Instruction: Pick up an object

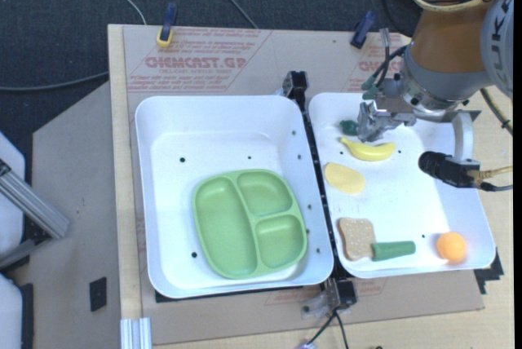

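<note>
where jaws [369, 130] hang, banana [368, 149] lies just below, right bin [465, 213]

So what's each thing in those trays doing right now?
Tool: low in the right bin, over the banana.
Banana: lying flat.
Yellow piece: flat, apart.
Bread slice: flat, touching the green piece.
Orange: resting alone.
Green plate: upright, left bin.

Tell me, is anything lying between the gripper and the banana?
Nothing visible does. The gripper hangs right above the banana in the right bin, at its upper edge. The nearest other thing, a small dark green piece, lies to the side, not between them.
</note>
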